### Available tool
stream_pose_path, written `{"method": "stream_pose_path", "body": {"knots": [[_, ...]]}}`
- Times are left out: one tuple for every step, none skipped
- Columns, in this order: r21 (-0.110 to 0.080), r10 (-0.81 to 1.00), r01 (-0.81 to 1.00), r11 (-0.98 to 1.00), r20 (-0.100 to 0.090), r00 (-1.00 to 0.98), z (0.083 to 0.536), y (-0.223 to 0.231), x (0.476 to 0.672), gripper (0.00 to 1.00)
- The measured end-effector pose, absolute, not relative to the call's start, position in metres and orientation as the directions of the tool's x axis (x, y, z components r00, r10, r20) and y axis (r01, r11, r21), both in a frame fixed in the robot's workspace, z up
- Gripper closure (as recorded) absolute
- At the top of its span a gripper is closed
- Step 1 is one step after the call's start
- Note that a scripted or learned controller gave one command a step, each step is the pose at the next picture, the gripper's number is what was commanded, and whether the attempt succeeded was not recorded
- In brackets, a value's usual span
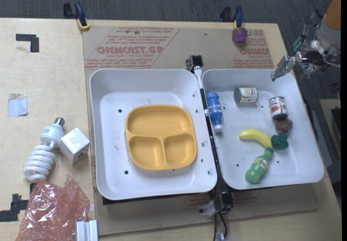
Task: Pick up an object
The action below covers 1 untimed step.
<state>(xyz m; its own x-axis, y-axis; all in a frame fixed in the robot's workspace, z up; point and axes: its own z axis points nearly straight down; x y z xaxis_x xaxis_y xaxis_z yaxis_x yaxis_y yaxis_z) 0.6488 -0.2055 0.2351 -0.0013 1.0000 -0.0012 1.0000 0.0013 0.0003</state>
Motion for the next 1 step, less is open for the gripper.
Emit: {"method": "stream_pose_path", "body": {"knots": [[0.016,1.000,1.000,0.002,-0.004,-0.002,0.1161,-0.1900,0.6625,0.00]]}}
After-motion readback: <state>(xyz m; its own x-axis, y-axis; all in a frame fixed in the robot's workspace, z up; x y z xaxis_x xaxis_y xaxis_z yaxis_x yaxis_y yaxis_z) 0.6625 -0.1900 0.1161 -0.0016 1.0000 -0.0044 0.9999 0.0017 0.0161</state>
